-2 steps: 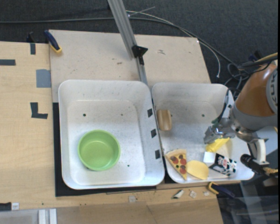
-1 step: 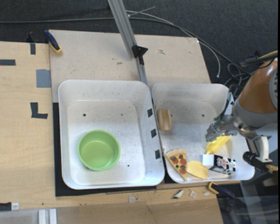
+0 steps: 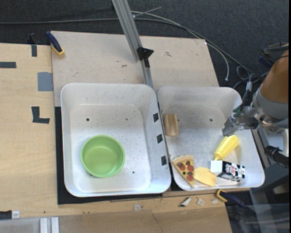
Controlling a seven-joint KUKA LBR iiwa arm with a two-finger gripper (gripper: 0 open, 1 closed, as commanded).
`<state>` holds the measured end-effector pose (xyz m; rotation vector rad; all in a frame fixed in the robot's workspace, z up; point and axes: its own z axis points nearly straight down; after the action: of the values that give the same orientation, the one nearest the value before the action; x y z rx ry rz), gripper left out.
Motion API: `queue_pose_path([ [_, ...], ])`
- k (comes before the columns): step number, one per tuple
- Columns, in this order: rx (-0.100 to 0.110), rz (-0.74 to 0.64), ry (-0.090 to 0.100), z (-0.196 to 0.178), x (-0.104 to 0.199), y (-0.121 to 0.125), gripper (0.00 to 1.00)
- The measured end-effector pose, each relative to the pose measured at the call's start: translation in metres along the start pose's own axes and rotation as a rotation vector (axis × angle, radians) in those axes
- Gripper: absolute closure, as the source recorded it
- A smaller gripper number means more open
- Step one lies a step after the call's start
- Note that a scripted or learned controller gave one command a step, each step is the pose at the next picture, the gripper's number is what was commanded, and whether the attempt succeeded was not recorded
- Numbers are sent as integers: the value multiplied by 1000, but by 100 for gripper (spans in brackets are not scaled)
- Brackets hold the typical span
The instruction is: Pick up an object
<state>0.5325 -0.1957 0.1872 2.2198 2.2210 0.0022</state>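
We're in the approach step: gripper (image 3: 231, 125) sits over right bin (image 3: 199, 93), just above yellow bottle (image 3: 226, 146); nothing btwn fingers, can't tell if spread or closed. Next we'd judge: drop onto bottle w/ fingers astride it, then close.

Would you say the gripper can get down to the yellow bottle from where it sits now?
Probably yes. The gripper hangs at the right bin's right side, just above the yellow bottle, whose upper side lies uncovered; only its lower end sits near a small white block.
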Motion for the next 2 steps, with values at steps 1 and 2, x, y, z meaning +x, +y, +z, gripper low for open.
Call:
queue_pose_path([
  [1, -3, -1, 0, -54, 0, 1, 100],
  [2, 5, -4, 1, -46, 49, 12, 100],
])
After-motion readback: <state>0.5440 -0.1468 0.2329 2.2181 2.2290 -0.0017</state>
